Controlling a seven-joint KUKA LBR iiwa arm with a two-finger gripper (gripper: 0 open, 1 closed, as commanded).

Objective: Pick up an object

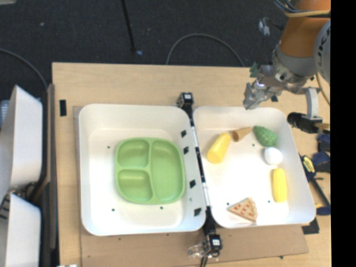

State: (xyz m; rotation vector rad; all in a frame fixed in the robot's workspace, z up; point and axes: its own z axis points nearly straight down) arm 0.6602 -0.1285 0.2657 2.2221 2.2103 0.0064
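A grey KUKA arm with an orange band is pictured with its gripper (pixel 257 98) poised above the far edge of the right bin (pixel 222 204), nothing seen between its fingers; whether they are spread or closed cannot be told at this angle. Six toy foods are laid out in that bin. Near its far edge, a yellow cone-shaped piece (pixel 218 147) sits toward the divider, with a small brown cone (pixel 242 133) just beside it, the latter lying next to a bumpy green piece (pixel 265 135). A white ball (pixel 272 156) rests close to the green piece toward the right edge, a yellow corn-like cylinder (pixel 279 184) lies along the right edge, and one pizza slice (pixel 243 209) is found by the near edge. In the left bin (pixel 89 204), a single green divided tray (pixel 150 170) with three compartments is set at the centre. All six foods are judged to be light, stiff plastic, unlikely to break but likely smooth and apt to slip. The brown cone and green piece, nearest the gripper, are thought best taken across their narrow width; the ball may roll, and the flat pizza slice would probably be hard to pinch from above.
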